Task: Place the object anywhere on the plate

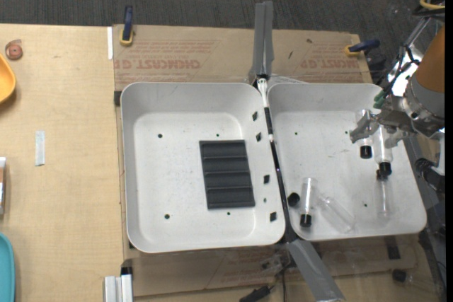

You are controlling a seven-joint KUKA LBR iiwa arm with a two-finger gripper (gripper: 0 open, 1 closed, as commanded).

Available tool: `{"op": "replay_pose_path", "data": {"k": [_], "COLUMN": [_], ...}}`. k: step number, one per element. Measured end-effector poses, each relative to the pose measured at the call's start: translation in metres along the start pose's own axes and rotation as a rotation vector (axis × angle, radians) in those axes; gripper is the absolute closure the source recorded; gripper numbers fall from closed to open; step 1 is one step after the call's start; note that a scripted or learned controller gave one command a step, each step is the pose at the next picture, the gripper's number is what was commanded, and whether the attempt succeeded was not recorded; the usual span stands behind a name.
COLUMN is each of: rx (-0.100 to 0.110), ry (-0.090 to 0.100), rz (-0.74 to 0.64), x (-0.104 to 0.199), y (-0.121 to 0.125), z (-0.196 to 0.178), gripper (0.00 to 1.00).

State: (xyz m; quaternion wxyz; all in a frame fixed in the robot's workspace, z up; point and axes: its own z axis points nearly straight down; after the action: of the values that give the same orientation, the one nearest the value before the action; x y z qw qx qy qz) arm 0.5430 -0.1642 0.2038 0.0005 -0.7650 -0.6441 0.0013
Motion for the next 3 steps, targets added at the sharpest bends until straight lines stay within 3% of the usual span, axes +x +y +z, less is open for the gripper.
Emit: {"op": "replay_pose_path", "data": {"k": [1,2,3], "rx": [0.002,0.003,0.002], "ry": [-0.001,0.0,-0.001], "rz": [-0.001,0.16,0.125], "x": [0.078,0.129,0.219], "y": [0.009,-0.056,-0.077], "z": [0.014,0.014,0.014], "gripper": [1.0,1.0,1.0]}}
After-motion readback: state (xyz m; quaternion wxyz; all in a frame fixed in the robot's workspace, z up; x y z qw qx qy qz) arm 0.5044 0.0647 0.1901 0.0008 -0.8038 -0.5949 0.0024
